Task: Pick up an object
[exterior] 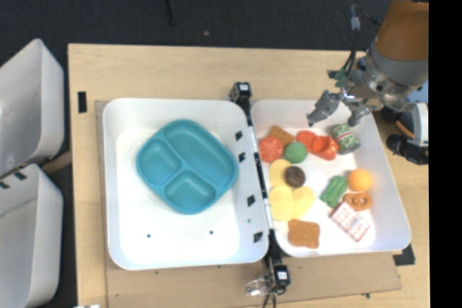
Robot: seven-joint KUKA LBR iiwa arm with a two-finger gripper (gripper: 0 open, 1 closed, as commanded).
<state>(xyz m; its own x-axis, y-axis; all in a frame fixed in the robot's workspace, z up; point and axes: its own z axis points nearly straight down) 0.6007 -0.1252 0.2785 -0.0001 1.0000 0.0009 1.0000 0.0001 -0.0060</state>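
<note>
1. We find the gripper (338, 106) above the far edge of the right bin (393, 216), fingers (320, 112) spread apart with nothing between them. The arm (401, 32) comes in from the right.
2. Nearest below the fingers: a red piece (323, 145) and a green-and-white wrapped item (346, 138), touching each other. We judge either to be the likely pick, since they sit closest to the spread fingers.
3. Long axis: the red piece runs roughly left-right; the wrapped item looks tilted, pointing toward the far-right corner. Detail too blurred to say more.
4. Further out, the toy food crowds this bin: a red tomato (271, 148), green ball (294, 152), dark round piece (294, 175), yellow shapes (289, 198), orange (360, 179), green pepper (333, 190), toast-like piece (304, 232), red-and-white packet (351, 220). Packing is tight, so we expect neighbours to crowd any grasp.
5. Left bin (115, 242) holds a blue divided tray (187, 166), lying flat and turned diagonally.
</note>
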